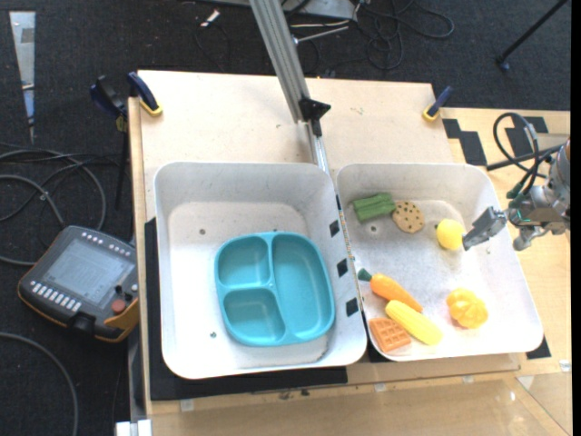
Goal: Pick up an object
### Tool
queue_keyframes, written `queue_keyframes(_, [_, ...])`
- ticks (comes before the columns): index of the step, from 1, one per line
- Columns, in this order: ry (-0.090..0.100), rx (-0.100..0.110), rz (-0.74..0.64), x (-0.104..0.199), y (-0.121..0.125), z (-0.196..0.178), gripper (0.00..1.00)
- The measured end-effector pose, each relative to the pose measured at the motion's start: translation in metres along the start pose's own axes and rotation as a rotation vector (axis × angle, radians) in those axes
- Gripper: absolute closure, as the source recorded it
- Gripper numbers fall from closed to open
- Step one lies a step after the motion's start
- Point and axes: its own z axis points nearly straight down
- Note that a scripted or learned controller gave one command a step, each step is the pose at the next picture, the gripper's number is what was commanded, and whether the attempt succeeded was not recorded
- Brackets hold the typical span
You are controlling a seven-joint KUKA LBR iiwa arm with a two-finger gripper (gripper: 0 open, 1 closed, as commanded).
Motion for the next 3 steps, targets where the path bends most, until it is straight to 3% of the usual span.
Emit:
queue_keyframes(1, [0.0, -0.001, 0.001, 0.0, 0.0, 0.0, 0.0])
queue_keyframes(3, [0.002, 0.006, 0.003, -0.007, -0.006, 0.117, 0.0])
